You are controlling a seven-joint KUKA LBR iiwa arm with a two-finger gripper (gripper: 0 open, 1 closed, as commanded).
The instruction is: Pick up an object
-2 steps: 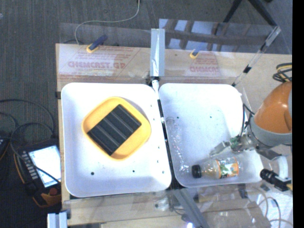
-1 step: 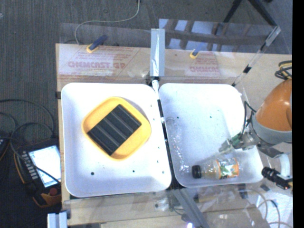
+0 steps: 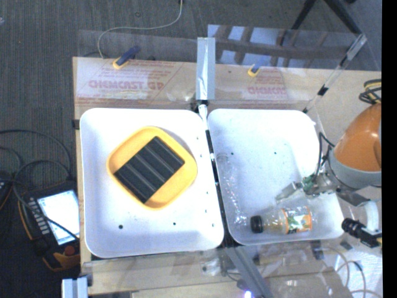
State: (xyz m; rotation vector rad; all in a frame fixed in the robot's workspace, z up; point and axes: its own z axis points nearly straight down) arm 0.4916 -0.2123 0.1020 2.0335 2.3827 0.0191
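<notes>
A small bottle [image 3: 282, 221] with a dark cap lay on its side in the right bin [image 3: 260, 135], near the front wall. The tool [image 3: 298, 189] hung just above it at the arm's [image 3: 358, 154] end, probably lined up for a grab; its spread could not be told. In the left bin [image 3: 99, 228] sat a yellow dish with a black ribbed insert [image 3: 151, 167], well apart.

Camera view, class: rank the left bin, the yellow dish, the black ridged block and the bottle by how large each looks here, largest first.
1. Left bin
2. Yellow dish, lying in that bin
3. Black ridged block, sitting within the dish
4. Bottle, lying in the right bin

All lie at similar depth, so the order seems safe.
</notes>
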